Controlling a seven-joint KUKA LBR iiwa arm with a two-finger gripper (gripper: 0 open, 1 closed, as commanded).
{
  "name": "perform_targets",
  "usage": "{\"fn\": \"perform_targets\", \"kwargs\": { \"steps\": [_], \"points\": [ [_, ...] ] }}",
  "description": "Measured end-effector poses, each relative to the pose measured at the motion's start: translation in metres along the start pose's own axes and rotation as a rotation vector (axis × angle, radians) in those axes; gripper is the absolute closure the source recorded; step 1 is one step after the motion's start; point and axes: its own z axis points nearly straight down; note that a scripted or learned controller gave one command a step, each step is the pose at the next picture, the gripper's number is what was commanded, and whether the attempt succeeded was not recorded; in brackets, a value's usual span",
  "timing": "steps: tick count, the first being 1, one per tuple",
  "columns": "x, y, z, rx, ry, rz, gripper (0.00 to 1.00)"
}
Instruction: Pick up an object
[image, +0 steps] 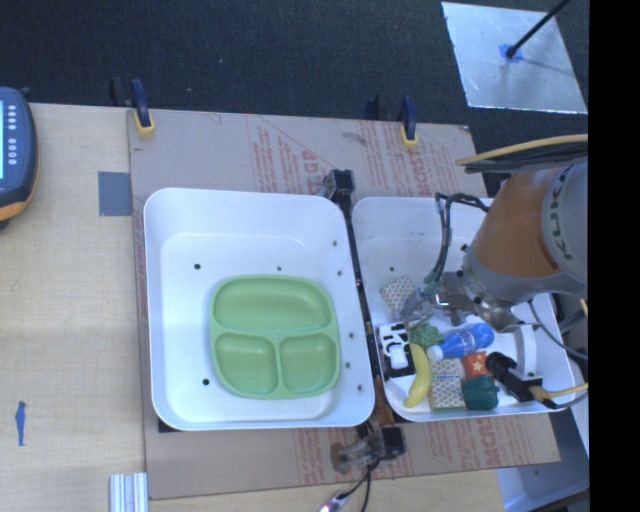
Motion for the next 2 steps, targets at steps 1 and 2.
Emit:
{"fn": "perform_targets", "kwargs": {
  "steps": [1,2],
  "points": [
    [0.007,0.123,-0.005,-0.019,-0.002,-0.006,0.00],
    [0.014,0.048,-0.001,0.000,0.000,0.000,0.00]
  ]
}}
